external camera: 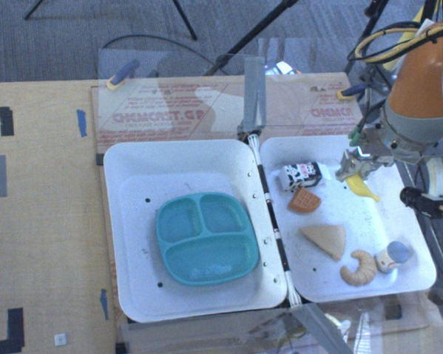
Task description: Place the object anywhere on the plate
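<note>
Plate: teal divided plate (207,238) lies in the left bin (125,170).
Gripper: the gripper (352,166) hangs at the far right of the right bin (422,269); I cannot tell how it is set.
Object: a yellow banana (364,188) lies just beside and below the gripper, long axis slanting near-right.
Key relation: the plate is well to the left, across the divider.
Others: milk carton (301,175), cracker (304,201), wedge (325,239), croissant (359,267).

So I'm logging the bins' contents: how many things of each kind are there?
Plate: 1
Milk carton: 1
Waffle: 1
Sandwich wedge: 1
Croissant: 1
Banana: 1
Blue-capped toy: 1
Total: 7
</note>
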Controlling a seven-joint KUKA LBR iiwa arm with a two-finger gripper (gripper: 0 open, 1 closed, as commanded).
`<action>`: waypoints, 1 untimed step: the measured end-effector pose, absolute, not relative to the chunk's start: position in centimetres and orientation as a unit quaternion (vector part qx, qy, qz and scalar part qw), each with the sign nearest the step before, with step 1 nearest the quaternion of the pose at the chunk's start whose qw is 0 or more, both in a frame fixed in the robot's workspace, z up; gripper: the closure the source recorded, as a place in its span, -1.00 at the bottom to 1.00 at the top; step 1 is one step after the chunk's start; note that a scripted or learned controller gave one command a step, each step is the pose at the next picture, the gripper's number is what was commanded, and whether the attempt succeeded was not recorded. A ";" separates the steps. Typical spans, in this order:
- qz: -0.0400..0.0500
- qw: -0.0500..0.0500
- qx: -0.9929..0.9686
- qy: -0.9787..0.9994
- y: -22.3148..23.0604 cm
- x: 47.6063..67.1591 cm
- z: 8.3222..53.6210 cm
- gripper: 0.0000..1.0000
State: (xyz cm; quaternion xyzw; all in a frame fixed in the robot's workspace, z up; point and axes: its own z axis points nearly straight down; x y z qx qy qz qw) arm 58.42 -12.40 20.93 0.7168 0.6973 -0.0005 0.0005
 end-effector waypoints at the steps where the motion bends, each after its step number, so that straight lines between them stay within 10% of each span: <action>1: -0.001 -0.001 0.746 0.665 -5.0 49.4 18.4 1.00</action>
